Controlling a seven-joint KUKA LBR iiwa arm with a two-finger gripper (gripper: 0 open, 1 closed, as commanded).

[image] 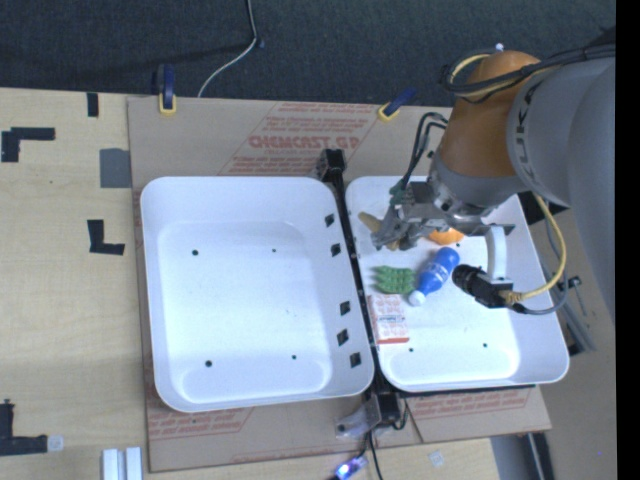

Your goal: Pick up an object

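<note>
My gripper (392,230) hangs over the upper left part of the right bin (470,363), its dark fingers pointing down and left. Just below it lies a green scrubby object (394,280). A blue bottle with a white cap (432,273) lies tilted beside the green object. An orange object (446,235) peeks out under the wrist. A white card with red print (389,320) lies flat near the bin's left wall. A tan piece (370,221) sits close to the fingertips; whether it is touched is unclear.
The left bin (240,288) sits beside the right one, parted by a black divider with clips (345,268). Both rest on a cardboard sheet (290,138). A black cable connector (485,288) hangs from the arm over the right bin.
</note>
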